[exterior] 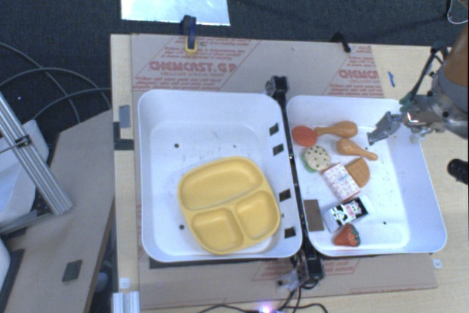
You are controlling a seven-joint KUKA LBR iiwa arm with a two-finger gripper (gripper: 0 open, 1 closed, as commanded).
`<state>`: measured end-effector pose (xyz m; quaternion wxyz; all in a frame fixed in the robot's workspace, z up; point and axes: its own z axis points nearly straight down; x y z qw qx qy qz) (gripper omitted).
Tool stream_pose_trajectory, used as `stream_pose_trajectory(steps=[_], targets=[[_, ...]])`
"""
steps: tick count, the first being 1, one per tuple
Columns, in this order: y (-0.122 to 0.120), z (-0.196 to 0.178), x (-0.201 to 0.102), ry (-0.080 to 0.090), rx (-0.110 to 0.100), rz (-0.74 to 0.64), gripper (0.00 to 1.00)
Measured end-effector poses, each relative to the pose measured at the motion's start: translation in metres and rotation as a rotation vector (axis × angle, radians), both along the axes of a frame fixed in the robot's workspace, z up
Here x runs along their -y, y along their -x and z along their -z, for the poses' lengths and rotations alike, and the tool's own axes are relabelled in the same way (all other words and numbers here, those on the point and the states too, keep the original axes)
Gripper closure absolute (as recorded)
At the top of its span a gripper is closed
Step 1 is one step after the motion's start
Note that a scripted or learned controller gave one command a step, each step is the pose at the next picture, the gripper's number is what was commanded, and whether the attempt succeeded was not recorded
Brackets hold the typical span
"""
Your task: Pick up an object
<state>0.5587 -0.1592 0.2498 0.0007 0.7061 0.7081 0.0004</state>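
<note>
The right bin [418,216] holds several toy foods. A red ball-ended piece [303,135] and a tan drumstick [338,130] lie at its far left, and a second drumstick [357,149] lies just below them. Nearer the front are a green-edged cookie [316,158], a brown bread slice [360,171], a red-and-white packet [339,180], a black-and-white carton [346,212] and a strawberry [347,235]. My gripper [384,128] hangs over the bin's far right part, just right of the drumsticks, with nothing seen in it.
The left bin [168,121] bears a yellow three-compartment tray [231,203]. A black divider with clips [287,157] runs between the bins. A blue-and-yellow clamp [190,34] sits at the board's far edge. A metal frame [29,157] stands at the left.
</note>
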Motion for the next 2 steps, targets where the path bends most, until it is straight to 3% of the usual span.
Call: stream_pose_trajectory(steps=[1,2], targets=[[0.038,0.153,-0.055,0.001,0.007,0.001,0.0],[0.027,0.093,-0.149,0.0,-0.001,0.003,0.0]])
